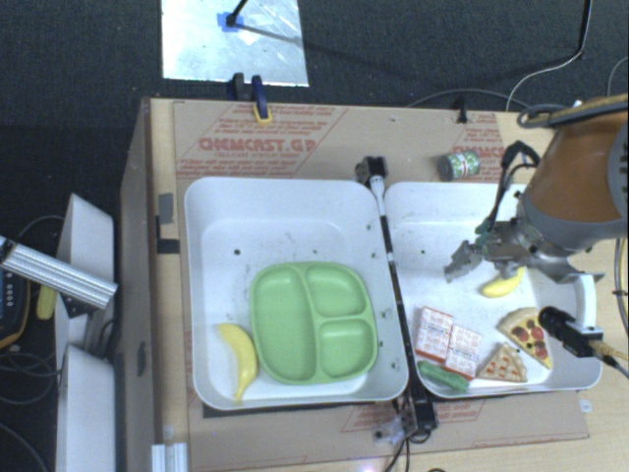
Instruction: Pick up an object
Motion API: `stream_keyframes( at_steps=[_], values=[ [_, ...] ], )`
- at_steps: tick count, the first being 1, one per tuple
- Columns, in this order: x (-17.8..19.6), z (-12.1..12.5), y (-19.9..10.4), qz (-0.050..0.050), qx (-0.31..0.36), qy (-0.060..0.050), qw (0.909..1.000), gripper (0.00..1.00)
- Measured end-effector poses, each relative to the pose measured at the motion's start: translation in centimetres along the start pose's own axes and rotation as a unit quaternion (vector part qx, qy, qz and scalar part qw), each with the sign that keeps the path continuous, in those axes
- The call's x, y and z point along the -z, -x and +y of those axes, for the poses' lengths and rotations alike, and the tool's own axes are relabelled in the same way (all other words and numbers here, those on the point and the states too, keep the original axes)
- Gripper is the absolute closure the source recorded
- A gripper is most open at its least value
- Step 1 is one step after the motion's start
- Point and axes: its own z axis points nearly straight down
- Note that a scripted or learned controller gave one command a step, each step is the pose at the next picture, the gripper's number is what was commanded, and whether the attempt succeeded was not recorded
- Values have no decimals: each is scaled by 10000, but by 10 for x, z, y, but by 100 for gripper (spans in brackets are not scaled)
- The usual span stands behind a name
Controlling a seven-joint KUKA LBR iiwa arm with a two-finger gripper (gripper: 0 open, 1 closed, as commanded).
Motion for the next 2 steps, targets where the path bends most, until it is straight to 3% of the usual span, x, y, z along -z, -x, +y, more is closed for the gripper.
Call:
stream_keyframes(
  at_steps=[1,2],
  values=[
    [63,61,60,-15,-11,22,10000,0],
    [-22,75,95,-4,-9,-9,10000,0]
  ],
)
